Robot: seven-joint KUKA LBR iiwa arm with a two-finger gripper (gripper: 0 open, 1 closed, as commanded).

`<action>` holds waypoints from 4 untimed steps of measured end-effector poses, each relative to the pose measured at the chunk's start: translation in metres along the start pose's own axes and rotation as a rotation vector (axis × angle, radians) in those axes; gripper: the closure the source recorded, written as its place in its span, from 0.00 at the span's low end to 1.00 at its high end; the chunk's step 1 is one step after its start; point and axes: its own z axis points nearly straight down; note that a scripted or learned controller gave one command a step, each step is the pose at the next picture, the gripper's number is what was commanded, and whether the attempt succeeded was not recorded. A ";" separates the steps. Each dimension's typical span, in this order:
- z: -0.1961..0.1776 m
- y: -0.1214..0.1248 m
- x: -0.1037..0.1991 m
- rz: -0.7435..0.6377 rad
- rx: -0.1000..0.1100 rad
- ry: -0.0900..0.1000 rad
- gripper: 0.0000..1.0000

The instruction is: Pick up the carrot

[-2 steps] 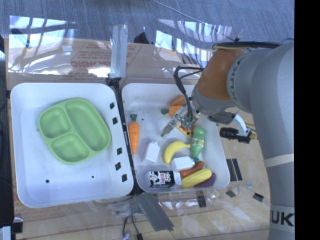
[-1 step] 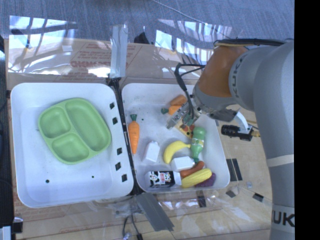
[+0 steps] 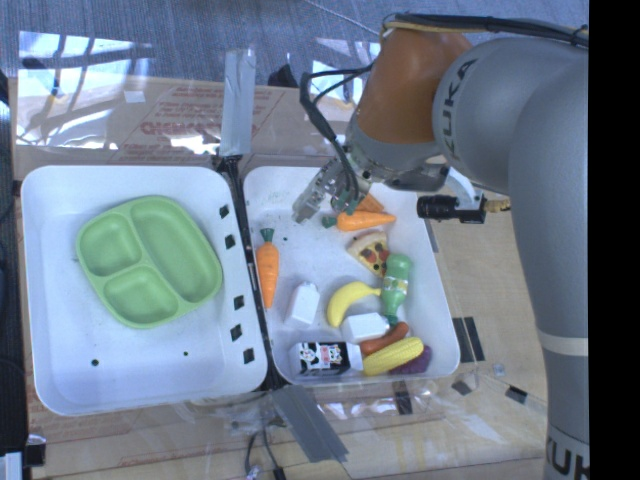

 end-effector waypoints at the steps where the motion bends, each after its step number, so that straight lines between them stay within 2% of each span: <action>1: -0.026 -0.038 -0.042 -0.485 0.004 0.003 1.00; 2: 0.086 -0.092 -0.026 -0.782 0.003 0.012 1.00; 3: -0.002 0.004 -0.014 -0.701 -0.001 -0.004 1.00; 4: 0.003 -0.002 -0.014 -0.694 0.003 0.005 0.00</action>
